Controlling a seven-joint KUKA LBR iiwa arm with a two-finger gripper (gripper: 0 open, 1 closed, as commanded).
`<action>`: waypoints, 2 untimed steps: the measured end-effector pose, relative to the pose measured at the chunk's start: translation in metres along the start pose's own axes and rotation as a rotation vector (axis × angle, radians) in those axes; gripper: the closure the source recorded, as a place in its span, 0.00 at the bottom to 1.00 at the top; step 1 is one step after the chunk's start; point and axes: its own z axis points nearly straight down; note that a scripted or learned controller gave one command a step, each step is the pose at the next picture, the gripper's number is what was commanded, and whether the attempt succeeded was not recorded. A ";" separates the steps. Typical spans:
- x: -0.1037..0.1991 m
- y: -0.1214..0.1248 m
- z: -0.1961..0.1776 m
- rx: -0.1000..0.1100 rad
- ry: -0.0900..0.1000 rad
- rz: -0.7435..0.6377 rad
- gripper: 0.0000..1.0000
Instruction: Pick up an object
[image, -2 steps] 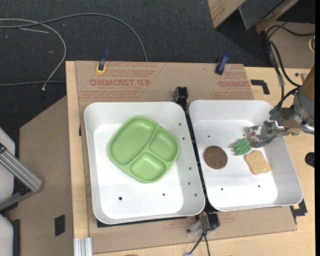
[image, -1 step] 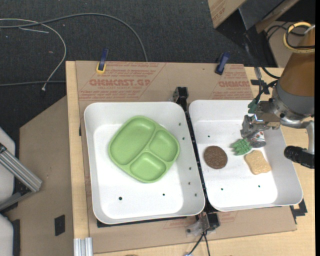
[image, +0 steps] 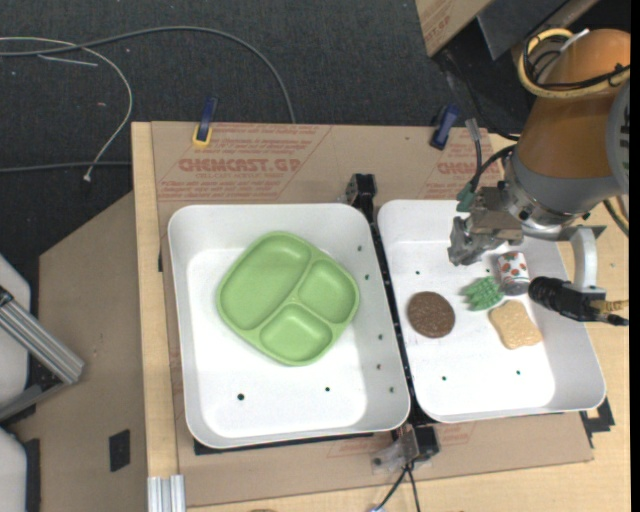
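In the right bin (image: 450, 385) lie a round brown cookie (image: 431, 313), a small green spiky toy (image: 482, 292), a tan cracker-like piece (image: 515, 324) and a white item with red dots (image: 512, 268). My gripper (image: 466, 247) hangs over the upper part of this bin, just left of the red-dotted item and above the green toy. Nothing shows between its fingers. A green three-compartment plate (image: 288, 297) rests in the left bin (image: 200, 400).
The two white bins sit side by side on a cardboard sheet (image: 160, 180) held by blue clamps (image: 207, 118). A black clip (image: 361, 188) joins the bins at the back. The arm's orange and grey body (image: 575, 120) looms over the right bin's far corner.
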 end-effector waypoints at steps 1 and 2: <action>0.058 0.015 0.017 0.004 0.001 0.000 1.00; 0.107 0.032 0.035 0.003 0.000 0.001 1.00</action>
